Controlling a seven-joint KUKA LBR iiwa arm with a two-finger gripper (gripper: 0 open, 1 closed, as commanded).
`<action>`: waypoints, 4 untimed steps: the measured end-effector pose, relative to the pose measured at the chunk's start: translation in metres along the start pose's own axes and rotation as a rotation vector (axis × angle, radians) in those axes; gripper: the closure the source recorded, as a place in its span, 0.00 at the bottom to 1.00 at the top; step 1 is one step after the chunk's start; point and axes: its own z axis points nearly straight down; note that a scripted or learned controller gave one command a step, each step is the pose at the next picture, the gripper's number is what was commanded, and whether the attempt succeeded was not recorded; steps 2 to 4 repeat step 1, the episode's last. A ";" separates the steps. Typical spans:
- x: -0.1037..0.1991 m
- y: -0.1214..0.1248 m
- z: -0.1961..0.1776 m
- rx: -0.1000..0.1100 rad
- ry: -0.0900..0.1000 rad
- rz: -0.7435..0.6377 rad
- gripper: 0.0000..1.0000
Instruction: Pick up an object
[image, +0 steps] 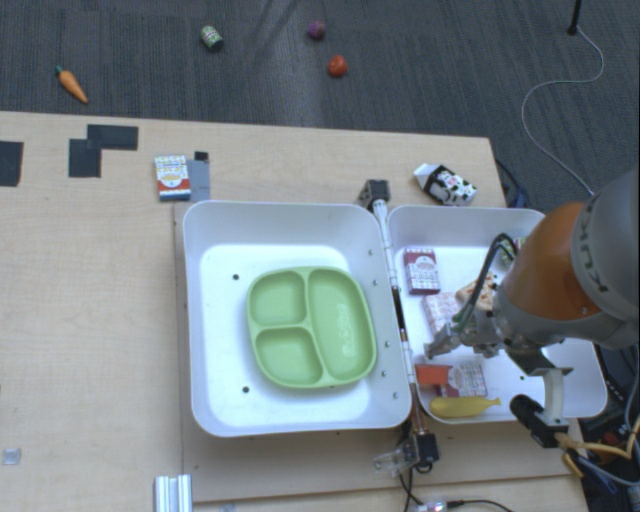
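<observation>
Under the arm (560, 280), half-hidden packets (440, 318) and banana (463, 406).

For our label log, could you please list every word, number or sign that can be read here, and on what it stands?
No text reads clearly.
Small box on the bench: print too blurred.
Red packet in the right bin: label too small.
Packet near the banana: print blurred.

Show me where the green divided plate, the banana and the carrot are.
Green divided plate (345, 325): camera view, its long right compartment.
Banana (462, 406): camera view, middle of its length.
Carrot (72, 86): camera view, its orange body.
</observation>
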 end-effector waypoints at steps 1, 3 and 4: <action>0.000 -0.002 0.011 0.006 0.000 0.004 0.00; 0.000 -0.002 0.011 0.006 0.000 0.004 0.00; 0.000 -0.002 0.011 0.006 0.000 0.004 0.00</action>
